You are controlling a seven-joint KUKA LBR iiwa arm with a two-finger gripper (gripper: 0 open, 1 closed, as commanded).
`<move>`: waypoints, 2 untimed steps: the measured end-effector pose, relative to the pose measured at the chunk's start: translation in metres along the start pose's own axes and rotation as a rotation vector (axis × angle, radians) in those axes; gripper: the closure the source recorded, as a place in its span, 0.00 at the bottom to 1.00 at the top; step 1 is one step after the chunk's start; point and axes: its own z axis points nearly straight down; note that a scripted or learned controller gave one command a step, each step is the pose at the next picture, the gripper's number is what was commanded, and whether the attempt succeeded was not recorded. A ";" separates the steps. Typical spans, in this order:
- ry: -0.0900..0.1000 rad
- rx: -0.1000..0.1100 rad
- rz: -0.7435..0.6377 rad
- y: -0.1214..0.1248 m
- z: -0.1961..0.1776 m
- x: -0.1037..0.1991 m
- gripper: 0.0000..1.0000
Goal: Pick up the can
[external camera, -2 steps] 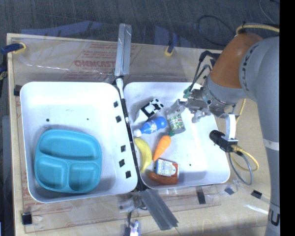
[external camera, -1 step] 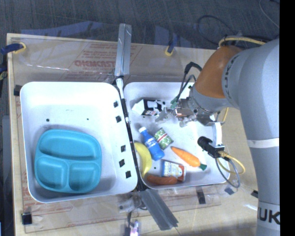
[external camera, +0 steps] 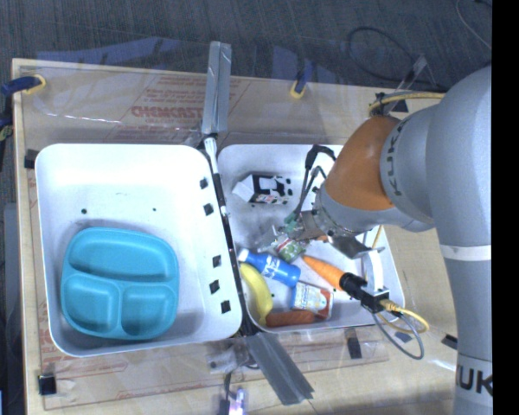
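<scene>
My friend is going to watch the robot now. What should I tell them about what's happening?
Gripper: low in the right white bin, over the clutter; grip unclear.
Can: a small green-patterned can-like thing lies just under the gripper, beside the blue bottle, orange carrot and yellow banana.
Left white bin: holds a blue divided tray.
Done: arm is at the can.
Left: grip it, lift it.
</scene>
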 end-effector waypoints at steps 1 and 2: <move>0.000 0.003 -0.006 0.001 -0.008 0.000 1.00; -0.002 -0.002 0.002 0.052 -0.107 -0.019 1.00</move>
